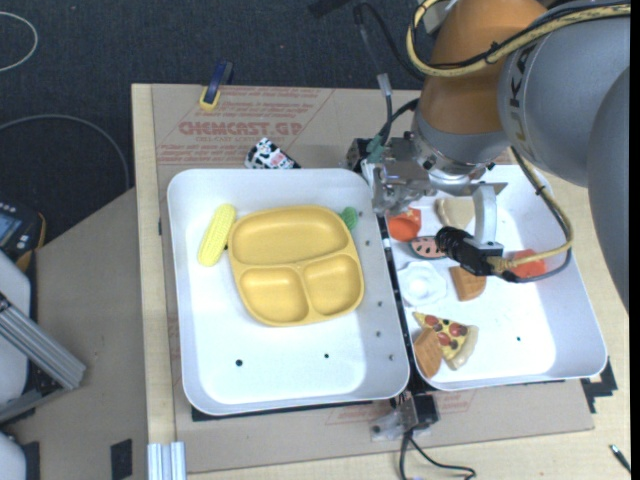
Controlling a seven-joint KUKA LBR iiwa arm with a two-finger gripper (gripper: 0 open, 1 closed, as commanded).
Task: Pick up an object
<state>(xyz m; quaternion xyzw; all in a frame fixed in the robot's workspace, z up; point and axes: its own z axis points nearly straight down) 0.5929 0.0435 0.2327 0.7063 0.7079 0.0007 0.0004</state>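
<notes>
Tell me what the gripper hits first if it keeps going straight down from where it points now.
Likely the orange-red toy at the right bin's upper left corner: the gripper hangs right above it, pointing down. Depth is hard to judge from this slanted view, so it might instead meet the bin floor beside the toy.

Two shallow white bins sit side by side on the surface point(160, 268). The left bin point(290, 388) holds a yellow divided tray point(295, 261) with three compartments, a yellow toy corn cob point(215, 233) just beside the tray's left edge, and a small green piece point(349, 217) at the tray's upper right corner. The grey arm with its orange band point(490, 28) reaches over the right bin point(540, 353), the gripper point(400, 193) low near that bin's upper left corner, just above a red-orange toy point(404, 227). Nearby lie a toy pizza slice point(447, 332), a brown wedge point(467, 284), a white round piece point(422, 285) and an orange-red item point(533, 263). A black-and-white object point(268, 155) rests on the surface behind the left bin.
</notes>
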